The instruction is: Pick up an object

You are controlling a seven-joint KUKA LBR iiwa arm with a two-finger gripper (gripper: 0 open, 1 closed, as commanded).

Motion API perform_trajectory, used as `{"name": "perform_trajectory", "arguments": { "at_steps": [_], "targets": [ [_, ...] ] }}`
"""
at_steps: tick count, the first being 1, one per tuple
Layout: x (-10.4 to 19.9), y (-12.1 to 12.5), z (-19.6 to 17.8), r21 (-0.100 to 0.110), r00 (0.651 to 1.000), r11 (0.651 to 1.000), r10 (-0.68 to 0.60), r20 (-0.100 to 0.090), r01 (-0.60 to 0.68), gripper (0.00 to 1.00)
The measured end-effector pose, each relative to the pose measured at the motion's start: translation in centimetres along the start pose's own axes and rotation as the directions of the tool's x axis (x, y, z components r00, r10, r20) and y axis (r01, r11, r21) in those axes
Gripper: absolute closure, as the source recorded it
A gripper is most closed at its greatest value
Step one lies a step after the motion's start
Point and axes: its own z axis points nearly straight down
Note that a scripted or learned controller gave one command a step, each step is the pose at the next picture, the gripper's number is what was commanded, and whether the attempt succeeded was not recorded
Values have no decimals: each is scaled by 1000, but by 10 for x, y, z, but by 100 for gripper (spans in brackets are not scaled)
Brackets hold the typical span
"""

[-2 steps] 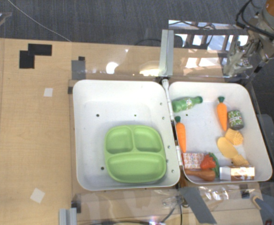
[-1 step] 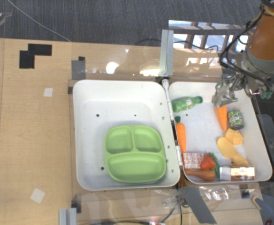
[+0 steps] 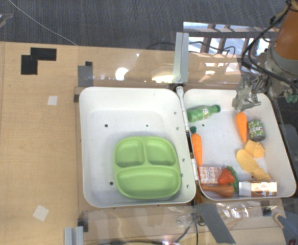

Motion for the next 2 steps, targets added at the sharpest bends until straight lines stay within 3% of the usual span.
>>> {"name": "perform_trajectory", "arguments": {
  "at_steps": [2],
  "targets": [
    [-6, 1, -27, 6, 1000, 1000, -4, 22, 4, 100]
  ]
}}
